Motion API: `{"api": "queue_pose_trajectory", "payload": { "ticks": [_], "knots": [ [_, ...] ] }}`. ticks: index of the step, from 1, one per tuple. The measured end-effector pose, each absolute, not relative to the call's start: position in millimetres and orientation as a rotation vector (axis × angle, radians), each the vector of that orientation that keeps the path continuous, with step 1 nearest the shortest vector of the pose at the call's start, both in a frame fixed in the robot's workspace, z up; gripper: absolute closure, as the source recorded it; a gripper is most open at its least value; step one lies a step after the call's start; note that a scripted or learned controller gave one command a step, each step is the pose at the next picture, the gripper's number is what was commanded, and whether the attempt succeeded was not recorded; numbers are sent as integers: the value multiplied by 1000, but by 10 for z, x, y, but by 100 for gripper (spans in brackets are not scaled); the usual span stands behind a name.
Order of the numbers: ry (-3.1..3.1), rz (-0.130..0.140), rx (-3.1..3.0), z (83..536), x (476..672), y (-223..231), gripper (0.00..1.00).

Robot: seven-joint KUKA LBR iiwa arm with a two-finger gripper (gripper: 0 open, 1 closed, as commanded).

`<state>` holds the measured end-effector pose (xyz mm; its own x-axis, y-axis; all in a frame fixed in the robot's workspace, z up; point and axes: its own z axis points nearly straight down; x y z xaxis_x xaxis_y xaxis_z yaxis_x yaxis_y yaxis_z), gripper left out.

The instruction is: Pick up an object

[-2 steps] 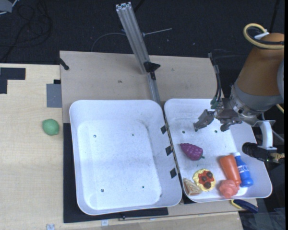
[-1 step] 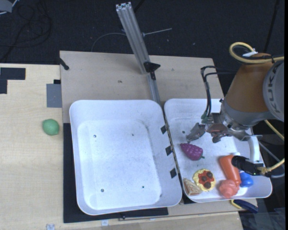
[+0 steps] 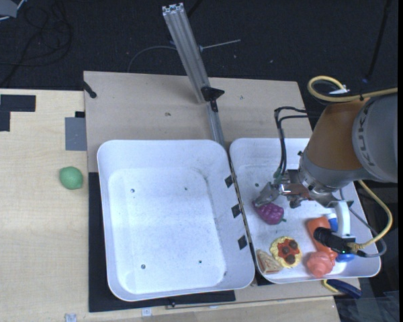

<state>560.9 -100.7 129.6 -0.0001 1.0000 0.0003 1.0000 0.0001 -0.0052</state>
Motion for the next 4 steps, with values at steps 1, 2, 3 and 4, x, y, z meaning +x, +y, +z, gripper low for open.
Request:
{"api": "queue_pose_trajectory", "payload": {
  "ticks": [1, 2, 3, 4],
  "knots": [
    [-2222, 0, -2221, 909, 5610, -1005, 0],
    [-2221, -3, -2225, 1028, 5617, -1014, 100],
    [-2224, -4, -2225, 1609, 5708, -1042, 100],
    [-2223, -3, -2224, 2047, 5765, -1084, 100]
  ]
}}
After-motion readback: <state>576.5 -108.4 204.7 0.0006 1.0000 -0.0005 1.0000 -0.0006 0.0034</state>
